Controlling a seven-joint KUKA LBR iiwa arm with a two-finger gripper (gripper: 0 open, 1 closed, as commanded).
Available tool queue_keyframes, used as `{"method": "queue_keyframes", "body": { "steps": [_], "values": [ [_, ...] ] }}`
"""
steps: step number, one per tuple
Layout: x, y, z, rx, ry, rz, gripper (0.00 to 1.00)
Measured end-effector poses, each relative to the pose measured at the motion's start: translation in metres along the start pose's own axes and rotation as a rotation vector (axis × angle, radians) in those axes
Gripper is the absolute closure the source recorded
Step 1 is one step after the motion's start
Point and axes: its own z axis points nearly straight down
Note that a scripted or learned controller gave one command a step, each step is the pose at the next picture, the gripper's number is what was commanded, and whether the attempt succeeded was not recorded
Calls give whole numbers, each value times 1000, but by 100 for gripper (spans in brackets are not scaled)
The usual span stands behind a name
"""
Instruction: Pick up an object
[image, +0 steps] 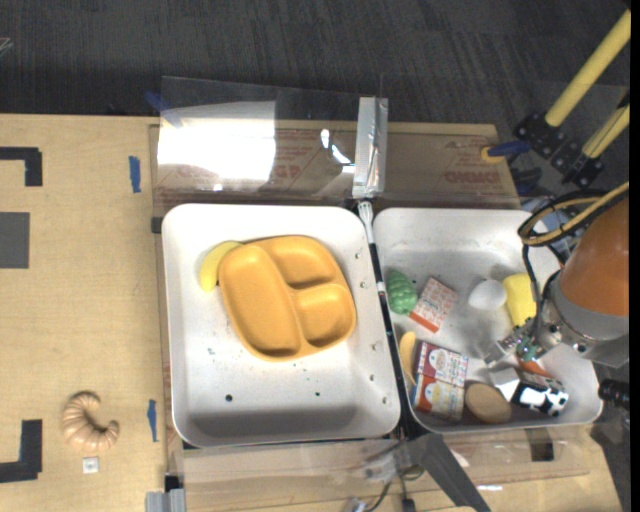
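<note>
Arm enters from the right, orange band above the wrist at the right edge. The hand (522, 345) is low inside the right bin (440, 235), near its right wall; cannot tell how it is set or whether anything sits in it, as the wrist covers most of it.

Right bin contents: green toy (401, 292) at the left wall; small white-and-orange packet (432, 305) just beside it; white ball (487, 295) and yellow block (519, 298) toward the right, the block just beside the hand. Lower down: printed red-and-white box (441, 378), a narrow yellow piece (407, 350) at its left, a brown rounded object (487, 402) touching the box's right side, and a black-and-white toy (541, 398) near the front right corner, just below the hand.

Left bin (190, 330): orange divided tray (286, 294), upside up, lying over a yellow object (210, 264) that pokes out at its left.

On the desk (70, 250), well left of both bins: pinkish curled toy (89, 420).
</note>
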Motion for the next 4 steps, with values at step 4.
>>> {"method": "queue_keyframes", "body": {
  "steps": [4],
  "values": [
    [71,55,-106,8,5,217,100]
  ]
}}
